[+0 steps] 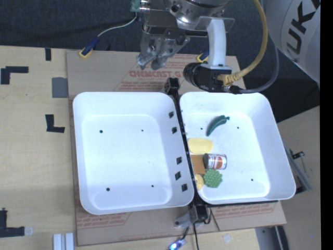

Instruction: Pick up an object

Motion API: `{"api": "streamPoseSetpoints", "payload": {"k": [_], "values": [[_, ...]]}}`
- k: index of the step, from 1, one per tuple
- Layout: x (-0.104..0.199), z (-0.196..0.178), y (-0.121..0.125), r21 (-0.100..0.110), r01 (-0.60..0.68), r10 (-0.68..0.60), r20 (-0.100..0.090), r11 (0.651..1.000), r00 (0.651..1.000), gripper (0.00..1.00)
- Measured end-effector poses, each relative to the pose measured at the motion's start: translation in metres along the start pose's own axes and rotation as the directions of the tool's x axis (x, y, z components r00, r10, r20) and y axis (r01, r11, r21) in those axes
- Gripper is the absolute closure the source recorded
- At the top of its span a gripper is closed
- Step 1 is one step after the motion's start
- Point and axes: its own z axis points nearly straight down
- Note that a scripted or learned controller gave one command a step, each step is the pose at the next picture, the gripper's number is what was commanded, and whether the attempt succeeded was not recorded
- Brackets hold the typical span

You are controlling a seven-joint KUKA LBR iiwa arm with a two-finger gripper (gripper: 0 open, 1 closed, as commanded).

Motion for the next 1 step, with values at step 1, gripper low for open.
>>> {"api": "streamPoseSetpoints", "payload": {"k": [1], "values": [[0.0242,0.1054,-0.0511,0.022,0.006,-0.007,0.007,1.000,1.000,1.00]]}}
